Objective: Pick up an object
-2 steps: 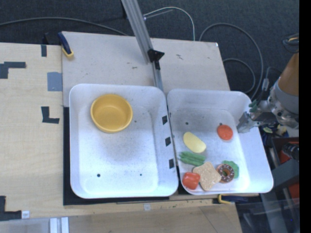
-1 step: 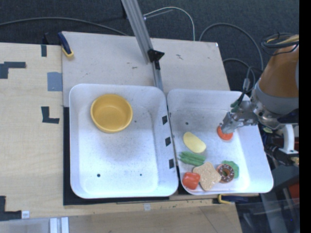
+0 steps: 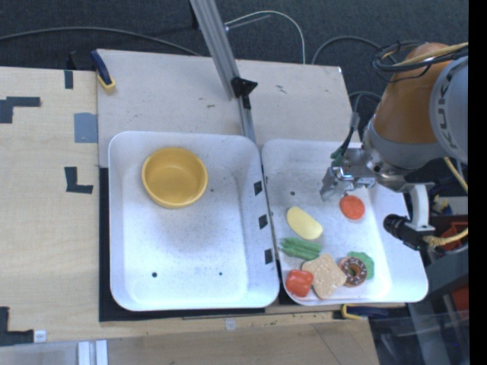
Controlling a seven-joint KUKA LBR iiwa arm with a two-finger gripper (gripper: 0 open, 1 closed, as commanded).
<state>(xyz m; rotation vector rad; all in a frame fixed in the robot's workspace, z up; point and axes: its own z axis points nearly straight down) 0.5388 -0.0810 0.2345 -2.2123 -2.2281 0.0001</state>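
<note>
My gripper (image 3: 335, 187) hangs over the upper middle of the right bin (image 3: 304, 162), with nothing visible between its fingers. An orange-red round piece (image 3: 352, 207) lies just right of and below it. A yellow lemon-like piece (image 3: 303, 222) lies below the gripper, toward the left. Further down are a green bean pod (image 3: 301, 247), a tan toast slice (image 3: 326, 275), a red tomato-like piece (image 3: 299, 282) and a brown donut (image 3: 353, 271) on a green leafy piece (image 3: 364, 261).
The left bin (image 3: 129, 280) holds a yellow bowl (image 3: 174, 176) at its upper left. A slanted metal pole (image 3: 217, 36) stands behind the bins. The arm's orange band (image 3: 407, 105) and cables crowd the right side.
</note>
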